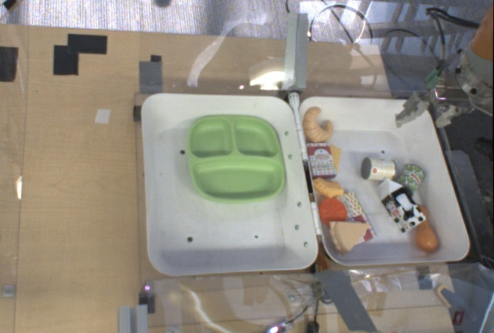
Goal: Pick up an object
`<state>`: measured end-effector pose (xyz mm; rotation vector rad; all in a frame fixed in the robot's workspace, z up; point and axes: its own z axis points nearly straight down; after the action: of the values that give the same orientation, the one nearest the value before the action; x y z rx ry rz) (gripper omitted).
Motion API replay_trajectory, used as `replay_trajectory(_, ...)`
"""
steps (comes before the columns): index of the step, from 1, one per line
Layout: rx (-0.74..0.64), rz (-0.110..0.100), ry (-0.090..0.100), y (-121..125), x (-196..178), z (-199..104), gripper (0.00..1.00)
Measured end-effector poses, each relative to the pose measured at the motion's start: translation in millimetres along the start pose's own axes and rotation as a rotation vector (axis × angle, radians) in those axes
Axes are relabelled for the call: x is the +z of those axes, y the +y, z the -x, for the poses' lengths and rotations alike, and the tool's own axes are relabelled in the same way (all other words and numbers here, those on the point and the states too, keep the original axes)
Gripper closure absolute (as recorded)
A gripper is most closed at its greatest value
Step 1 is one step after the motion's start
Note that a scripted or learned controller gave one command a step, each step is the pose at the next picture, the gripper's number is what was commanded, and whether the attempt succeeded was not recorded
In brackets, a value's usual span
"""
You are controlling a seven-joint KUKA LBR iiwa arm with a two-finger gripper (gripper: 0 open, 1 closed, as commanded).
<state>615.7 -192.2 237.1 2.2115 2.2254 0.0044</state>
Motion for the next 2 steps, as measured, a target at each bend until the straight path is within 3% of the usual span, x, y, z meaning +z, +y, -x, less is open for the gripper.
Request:
replay_trajectory(1, 0.054, 0.027, -0.006, -45, 112, 13, 0.00)
replay_trajectory(2, 0.300, 0.057, 0.003, -51, 123, 8, 0.00)
